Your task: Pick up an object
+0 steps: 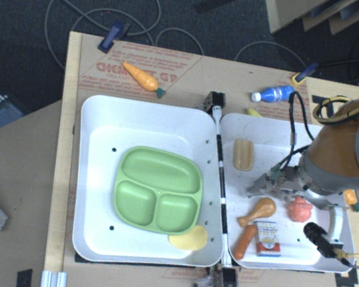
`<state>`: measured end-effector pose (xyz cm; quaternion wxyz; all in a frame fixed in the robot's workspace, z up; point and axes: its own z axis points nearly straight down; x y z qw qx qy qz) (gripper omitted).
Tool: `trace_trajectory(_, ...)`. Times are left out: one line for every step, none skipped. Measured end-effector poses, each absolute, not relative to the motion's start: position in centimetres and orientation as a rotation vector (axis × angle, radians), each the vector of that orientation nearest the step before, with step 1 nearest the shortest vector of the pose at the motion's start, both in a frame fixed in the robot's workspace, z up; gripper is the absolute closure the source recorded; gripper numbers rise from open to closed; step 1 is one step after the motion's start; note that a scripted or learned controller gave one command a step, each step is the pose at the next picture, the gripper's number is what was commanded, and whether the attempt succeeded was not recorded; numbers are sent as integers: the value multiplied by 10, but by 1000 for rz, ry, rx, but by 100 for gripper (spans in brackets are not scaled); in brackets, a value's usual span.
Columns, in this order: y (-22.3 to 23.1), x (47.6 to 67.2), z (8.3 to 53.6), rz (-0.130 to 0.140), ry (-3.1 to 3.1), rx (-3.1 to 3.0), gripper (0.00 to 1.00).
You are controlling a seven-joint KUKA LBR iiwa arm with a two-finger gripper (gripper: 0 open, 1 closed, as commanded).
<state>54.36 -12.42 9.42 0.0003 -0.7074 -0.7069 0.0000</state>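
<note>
Within the right bin [263,129], several small things lay close together: a tan bread-like piece [243,154] near the far wall, a pinkish-red berry-shaped toy [299,209], a brown drumstick [258,211], an orange sausage-shaped piece [244,241] and a small printed packet [267,238]. Above them hung the gripper [280,182], its grey metal parts low over the bin floor, with the drumstick just below and the pink toy just to its right. Nothing showed between its tips, and whether they were spread or closed could not be told from this slant. Beside it, the left bin [102,120] held a green divided tray [157,189] and a yellow piece [188,238].
</note>
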Motion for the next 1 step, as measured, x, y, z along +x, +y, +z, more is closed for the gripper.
trace_trajectory(-112,513,84,2,-2219,-2220,0)
